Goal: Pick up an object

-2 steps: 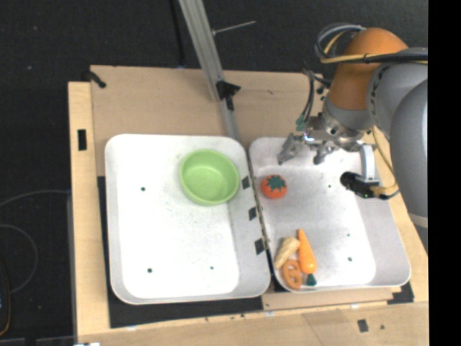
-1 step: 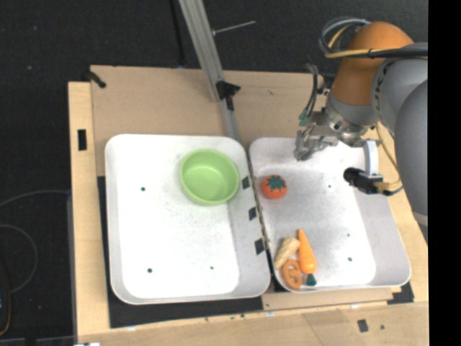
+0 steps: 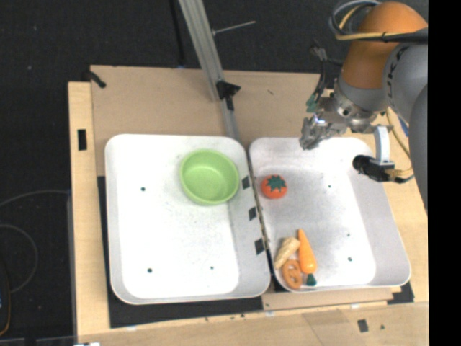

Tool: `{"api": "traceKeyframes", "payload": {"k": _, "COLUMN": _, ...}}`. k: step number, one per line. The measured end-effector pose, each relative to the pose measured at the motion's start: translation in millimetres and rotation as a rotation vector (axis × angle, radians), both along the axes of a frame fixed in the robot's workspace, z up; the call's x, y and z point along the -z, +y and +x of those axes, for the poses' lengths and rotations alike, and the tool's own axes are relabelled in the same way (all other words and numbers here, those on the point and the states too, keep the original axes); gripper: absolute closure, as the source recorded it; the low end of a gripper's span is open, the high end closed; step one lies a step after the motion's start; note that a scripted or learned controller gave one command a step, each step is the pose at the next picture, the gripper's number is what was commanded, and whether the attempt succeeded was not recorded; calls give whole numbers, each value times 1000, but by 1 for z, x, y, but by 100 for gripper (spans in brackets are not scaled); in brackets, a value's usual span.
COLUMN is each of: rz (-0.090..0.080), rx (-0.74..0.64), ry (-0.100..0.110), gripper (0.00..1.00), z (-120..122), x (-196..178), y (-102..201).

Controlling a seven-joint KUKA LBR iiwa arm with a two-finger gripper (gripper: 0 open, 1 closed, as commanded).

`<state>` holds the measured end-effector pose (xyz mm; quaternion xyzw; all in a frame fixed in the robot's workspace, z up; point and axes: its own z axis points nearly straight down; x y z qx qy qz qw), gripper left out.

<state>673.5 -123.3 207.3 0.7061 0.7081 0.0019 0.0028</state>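
While hand [image 3: 311,137] grip unreadable | left bin [image 3: 130,215]: green bowl [image 3: 209,177] | right bin [image 3: 360,215]: tomato [image 3: 274,186], carrot [image 3: 306,251]

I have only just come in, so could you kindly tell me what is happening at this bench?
A grey and orange robot arm reaches in with its pincer over the far edge of the right bin, holding nothing. In that bin lie a toy tomato and, at the near corner, a toy carrot among other small pieces. A green bowl sits in the left bin.

A metal pole [image 3: 204,45] slants over the wooden bench [image 3: 158,99] (dark floor [image 3: 43,20] around).
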Motion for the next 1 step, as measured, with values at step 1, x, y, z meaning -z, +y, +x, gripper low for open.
{"api": "traceKeyframes", "payload": {"k": 1, "rz": 0, "rx": 0, "ry": 0, "gripper": 100, "z": 5, "x": -45, "y": 0}}
